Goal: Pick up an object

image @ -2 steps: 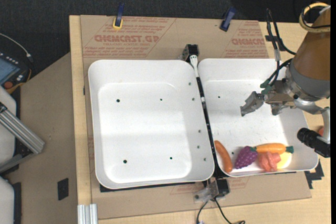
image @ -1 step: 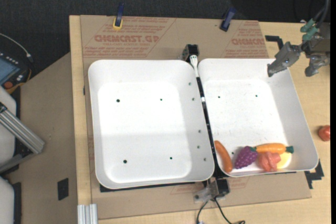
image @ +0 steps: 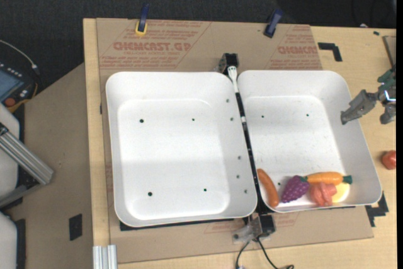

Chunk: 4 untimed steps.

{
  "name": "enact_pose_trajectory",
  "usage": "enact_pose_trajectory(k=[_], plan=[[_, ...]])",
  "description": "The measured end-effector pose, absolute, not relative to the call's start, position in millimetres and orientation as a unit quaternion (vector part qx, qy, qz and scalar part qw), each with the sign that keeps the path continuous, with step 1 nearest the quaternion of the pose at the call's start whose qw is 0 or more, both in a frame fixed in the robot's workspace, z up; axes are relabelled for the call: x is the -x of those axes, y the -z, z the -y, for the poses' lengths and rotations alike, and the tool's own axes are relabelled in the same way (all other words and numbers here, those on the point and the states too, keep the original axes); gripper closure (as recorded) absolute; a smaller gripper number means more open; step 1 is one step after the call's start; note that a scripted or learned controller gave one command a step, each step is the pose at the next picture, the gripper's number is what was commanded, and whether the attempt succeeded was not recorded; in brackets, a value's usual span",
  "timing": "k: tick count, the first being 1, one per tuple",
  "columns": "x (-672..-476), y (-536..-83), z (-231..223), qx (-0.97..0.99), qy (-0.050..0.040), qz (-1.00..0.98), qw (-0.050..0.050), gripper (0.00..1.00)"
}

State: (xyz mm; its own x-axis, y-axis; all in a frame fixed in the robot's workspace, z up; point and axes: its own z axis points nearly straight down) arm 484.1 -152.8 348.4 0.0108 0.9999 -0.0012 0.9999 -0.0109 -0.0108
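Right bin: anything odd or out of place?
Nothing spilled or damaged. The toys, a hot dog, purple grapes, a carrot and a red-and-yellow piece, are all crowded along the near edge of the right bin. One small red-orange object lies outside it on the bench, to the right.

My gripper [image: 360, 107] looks like dull grey metal beside smooth, glossy white plastic bins [image: 170, 88] on a matt cardboard-covered tabletop [image: 208, 41].

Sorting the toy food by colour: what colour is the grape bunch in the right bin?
Purple grape bunch, clearest in the camera view.
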Motion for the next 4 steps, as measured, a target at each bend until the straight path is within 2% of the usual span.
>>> enact_pose_trajectory(k=[1,2,3,4], plan=[[-478.9,-475.4,216.8,0.709,0.0022,0.705,-0.009,0.00],[-479.7,-540.1,213.9,0.707,0.0021,0.708,-0.007,0.00],[-480.4,-546.8,213.8,0.707,0.0009,0.708,-0.006,1.00],[-481.7,-534.7,224.5,0.708,-0.0008,0.707,0.000,1.00]])
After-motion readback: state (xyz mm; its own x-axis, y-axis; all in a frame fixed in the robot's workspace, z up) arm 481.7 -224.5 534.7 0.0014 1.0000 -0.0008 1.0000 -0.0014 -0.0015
